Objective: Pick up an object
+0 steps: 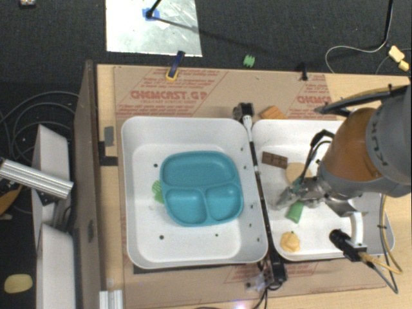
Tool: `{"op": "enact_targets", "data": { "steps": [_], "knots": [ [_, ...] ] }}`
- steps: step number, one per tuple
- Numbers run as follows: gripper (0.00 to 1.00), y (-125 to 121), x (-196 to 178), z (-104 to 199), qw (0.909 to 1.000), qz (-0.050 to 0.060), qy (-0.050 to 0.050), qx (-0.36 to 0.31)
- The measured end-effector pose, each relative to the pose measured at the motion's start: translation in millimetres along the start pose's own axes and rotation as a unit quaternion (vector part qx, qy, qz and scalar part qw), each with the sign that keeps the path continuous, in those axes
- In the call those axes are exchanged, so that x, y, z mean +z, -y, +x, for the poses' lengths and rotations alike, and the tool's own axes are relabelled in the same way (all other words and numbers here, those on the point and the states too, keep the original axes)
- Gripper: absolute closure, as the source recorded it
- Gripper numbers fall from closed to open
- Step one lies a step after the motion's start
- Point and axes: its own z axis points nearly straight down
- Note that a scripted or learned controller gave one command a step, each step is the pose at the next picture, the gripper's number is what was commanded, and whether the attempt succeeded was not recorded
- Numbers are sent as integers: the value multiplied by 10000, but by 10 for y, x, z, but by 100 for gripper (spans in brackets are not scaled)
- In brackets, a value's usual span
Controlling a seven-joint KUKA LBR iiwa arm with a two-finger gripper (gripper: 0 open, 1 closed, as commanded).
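Observation:
My gripper (pixel 291 197) reaches into the right bin (pixel 273 131) from the right, low over its floor. A green block (pixel 295 212) lies just below and beside the fingertips, touching or nearly touching them. A tan round piece (pixel 295 171) sits just above the gripper, and a brown rectangular bar (pixel 275 160) lies further up and left. A small yellow-orange lump (pixel 290 241) rests near the bin's front edge. I see nothing clearly between the fingers.
The left bin (pixel 138 237) holds a teal three-compartment tray (pixel 201 187) with a green thing (pixel 156 189) peeking out at its left side. An orange-brown block (pixel 272 113) lies on the bench just behind the right bin.

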Motion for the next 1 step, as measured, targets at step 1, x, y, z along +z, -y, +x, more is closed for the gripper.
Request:
{"op": "enact_targets", "data": {
  "steps": [1],
  "knots": [
    [100, -17, -114, 7, 10000, -26, -1, -10]
  ]
}}
